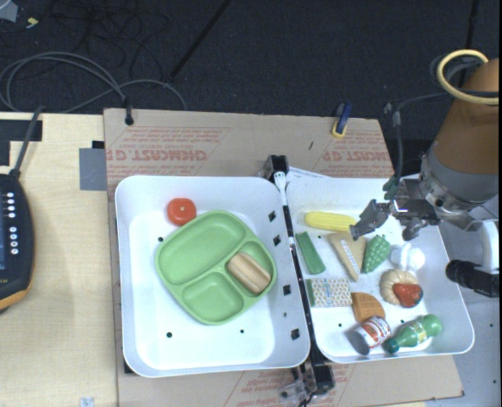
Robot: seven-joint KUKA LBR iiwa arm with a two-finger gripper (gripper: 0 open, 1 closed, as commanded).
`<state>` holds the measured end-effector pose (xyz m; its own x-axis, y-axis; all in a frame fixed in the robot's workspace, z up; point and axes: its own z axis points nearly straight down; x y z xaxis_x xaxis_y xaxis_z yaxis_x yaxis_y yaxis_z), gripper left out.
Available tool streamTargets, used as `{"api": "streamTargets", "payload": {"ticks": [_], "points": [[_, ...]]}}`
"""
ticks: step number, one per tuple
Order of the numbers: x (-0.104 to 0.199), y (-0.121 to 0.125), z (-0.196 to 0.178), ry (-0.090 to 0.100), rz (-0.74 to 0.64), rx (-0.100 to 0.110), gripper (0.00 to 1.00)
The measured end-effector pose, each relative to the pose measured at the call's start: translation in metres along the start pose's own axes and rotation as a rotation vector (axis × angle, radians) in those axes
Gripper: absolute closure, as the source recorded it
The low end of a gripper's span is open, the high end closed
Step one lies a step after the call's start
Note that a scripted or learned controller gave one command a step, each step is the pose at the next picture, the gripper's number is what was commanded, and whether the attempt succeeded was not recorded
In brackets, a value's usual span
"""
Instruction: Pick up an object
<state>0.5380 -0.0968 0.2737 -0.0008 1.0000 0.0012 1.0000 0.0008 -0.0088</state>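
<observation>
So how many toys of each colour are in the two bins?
Green: 4, plate, flat stick, cone, bottle
Yellow: 1, corn
Red: 1, tomato
Tan or brown: 3, bun, wedge, cracker
Mixed colours: 3
Total: 12

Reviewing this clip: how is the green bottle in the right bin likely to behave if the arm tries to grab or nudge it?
The green bottle lies on its side, so its round body would probably roll if nudged. Its surface looks glossy, so it may slip from a pinch. It rests against the can, which might shift with it.
</observation>
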Motion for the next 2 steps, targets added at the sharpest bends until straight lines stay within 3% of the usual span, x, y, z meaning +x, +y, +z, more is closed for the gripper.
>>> {"api": "streamTargets", "payload": {"ticks": [1, 2], "points": [[0.000, 0.000, -0.007, 0.001, 0.000, 0.008, 1.00], [-0.010, 0.026, -0.133, -0.005, 0.000, -0.017, 1.00]]}}
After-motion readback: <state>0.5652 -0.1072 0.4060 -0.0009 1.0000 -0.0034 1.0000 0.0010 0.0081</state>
